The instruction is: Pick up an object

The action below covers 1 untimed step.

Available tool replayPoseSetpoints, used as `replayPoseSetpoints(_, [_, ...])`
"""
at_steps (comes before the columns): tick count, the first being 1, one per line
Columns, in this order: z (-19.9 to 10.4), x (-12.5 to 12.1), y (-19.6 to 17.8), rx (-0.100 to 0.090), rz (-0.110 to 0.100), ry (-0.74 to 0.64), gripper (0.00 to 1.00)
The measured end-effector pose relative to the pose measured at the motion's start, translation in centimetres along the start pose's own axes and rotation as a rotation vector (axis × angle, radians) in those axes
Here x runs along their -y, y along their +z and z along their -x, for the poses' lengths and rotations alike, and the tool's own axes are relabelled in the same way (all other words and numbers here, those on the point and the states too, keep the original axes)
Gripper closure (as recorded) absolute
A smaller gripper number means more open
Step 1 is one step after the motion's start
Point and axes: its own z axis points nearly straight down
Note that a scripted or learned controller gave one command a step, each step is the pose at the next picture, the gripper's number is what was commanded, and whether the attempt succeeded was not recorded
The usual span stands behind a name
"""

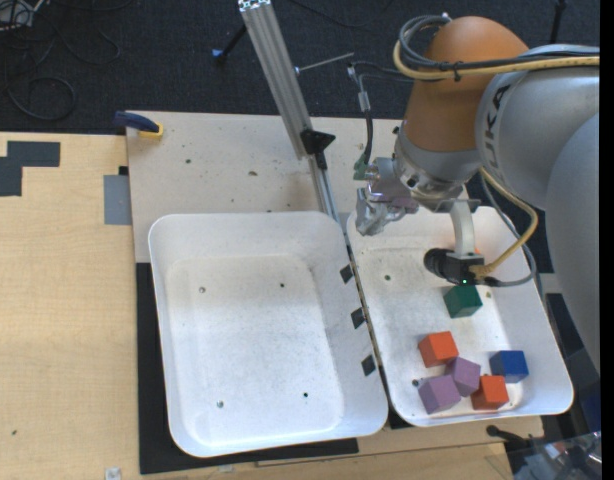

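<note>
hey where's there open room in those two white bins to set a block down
The left bin offers the most room: its whole floor inside the rim is bare. In the right bin, a bare strip runs along the divider side, left of the green block. The near right corner is crowded: two orange blocks, two purple blocks and a blue block cluster there.
</note>
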Motion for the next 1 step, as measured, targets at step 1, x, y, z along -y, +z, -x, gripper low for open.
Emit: replayPoseSetpoints(1, [-6.22, -0.55, 0.77, 0.0, -0.001, -0.001, 1.0])
